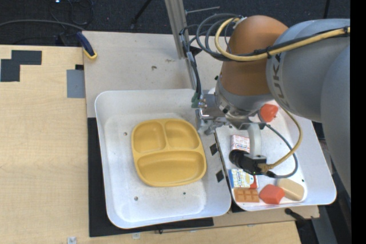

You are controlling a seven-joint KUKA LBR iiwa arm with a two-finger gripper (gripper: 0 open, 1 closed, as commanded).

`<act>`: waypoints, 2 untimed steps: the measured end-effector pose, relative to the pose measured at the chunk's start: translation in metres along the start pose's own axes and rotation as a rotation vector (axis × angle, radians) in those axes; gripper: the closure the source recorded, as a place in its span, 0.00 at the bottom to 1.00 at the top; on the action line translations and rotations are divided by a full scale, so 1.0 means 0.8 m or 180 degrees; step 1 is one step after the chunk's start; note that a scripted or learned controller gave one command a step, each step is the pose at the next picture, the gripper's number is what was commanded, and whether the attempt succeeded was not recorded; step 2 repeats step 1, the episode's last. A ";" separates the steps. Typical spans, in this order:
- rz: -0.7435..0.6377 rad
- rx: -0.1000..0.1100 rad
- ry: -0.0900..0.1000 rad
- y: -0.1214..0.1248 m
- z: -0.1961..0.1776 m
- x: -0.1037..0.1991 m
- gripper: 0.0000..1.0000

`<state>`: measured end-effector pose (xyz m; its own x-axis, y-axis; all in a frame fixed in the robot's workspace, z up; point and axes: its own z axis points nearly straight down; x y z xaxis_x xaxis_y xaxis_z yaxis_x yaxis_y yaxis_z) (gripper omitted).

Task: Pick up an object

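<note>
Gripper (214, 122) at right bin's (323, 181) 10 o'clock, grip state can't tell; red block (271, 195) at 5 o'clock looks light and rigid, so pinch its flat sides.

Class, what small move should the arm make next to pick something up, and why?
Probably ease the gripper toward the rim of the yellow plate: it sits above the bins' shared edge, and the plate lies close by, flat and unobstructed.

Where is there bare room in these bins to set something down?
The left bin has bare floor along its left wall and front edge, around the yellow plate. The right bin is crowded with small items under the arm.
</note>
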<state>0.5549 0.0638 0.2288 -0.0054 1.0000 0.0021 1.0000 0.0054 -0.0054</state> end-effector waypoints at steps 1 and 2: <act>0.0002 0.0002 -0.0002 -0.018 0.012 0.058 1.00; 0.0002 0.0002 -0.0002 -0.018 0.012 0.058 1.00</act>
